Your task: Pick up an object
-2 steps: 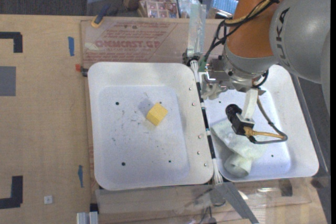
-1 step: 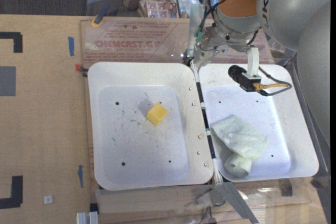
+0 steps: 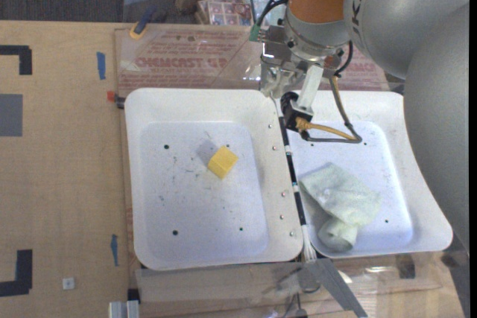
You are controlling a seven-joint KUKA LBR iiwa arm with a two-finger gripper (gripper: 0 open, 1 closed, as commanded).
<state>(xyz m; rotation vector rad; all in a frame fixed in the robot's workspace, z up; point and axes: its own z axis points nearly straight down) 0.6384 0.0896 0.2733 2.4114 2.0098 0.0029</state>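
**Approach step.** The tool [image 3: 274,83] hangs over the far end of the divide between the shallow white left bin [image 3: 149,182] and the matching right bin [image 3: 376,145]. Whether it is open or closed cannot be told, as the wrist [image 3: 320,30] hides its tip. A small yellow block [image 3: 222,162] lies mid left bin, and a crumpled pale-green wad [image 3: 339,199] lies near in the right bin. Next move: shift over one, then descend.
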